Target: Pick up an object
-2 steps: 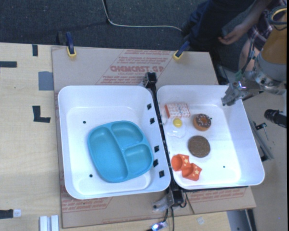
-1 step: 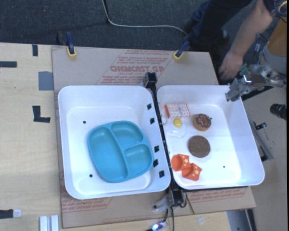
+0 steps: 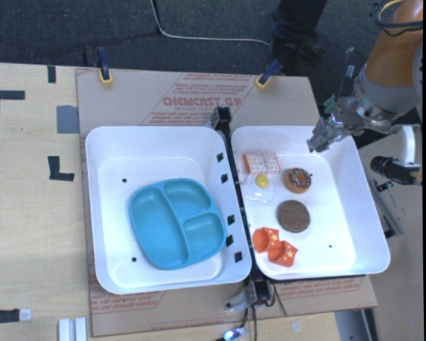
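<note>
The right bin (image 3: 355,212) holds several small items: a red-and-white checked packet (image 3: 261,163), a small yellow piece (image 3: 261,182), a brown ring-shaped donut (image 3: 297,180), a flat dark brown disc (image 3: 293,216) and an orange-red piece (image 3: 275,246) near the front. My gripper (image 3: 321,141) hangs over the bin's far right corner, up and to the right of the donut, apart from every item. Nothing shows between its fingertips.
The left bin (image 3: 106,190) carries a blue three-compartment tray (image 3: 177,222). A black divider with clips (image 3: 231,190) runs between the bins. Clamps (image 3: 103,73) sit at the cardboard's far edge, and a cable (image 3: 199,34) lies beyond it.
</note>
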### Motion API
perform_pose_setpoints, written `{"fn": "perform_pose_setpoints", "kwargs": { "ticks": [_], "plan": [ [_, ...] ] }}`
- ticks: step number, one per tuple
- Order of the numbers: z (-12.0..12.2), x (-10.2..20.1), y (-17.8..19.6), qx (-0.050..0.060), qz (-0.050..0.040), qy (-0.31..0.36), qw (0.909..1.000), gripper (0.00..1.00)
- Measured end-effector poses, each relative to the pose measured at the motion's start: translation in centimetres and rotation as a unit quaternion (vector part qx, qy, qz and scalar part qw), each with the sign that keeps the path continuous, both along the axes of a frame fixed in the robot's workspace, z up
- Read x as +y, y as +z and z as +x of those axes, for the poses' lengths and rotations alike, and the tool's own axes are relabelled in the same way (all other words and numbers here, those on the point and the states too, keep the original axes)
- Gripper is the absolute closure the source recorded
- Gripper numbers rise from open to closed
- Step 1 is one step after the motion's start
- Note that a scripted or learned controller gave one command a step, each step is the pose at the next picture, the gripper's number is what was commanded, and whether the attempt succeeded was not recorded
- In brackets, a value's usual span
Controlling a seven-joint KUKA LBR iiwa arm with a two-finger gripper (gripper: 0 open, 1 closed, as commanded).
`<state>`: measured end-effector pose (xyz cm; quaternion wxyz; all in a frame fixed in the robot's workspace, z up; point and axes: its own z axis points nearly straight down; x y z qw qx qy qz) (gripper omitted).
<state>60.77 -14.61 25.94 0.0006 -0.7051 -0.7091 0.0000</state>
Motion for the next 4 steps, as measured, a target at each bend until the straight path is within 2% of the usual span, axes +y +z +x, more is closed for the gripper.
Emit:
{"fn": "perform_pose_setpoints", "kwargs": {
  "ticks": [1, 3, 4],
  "plan": [
    [-0.7, 4.9, 0.2, 0.000, -0.0002, 0.000, 1.0000, 1.00],
    [0.0, 15.5, -2.8, 0.001, -0.0003, 0.000, 1.0000, 1.00],
    [0.2, 21.9, -3.1, 0.001, 0.0003, 0.001, 1.0000, 1.00]
  ]
}}
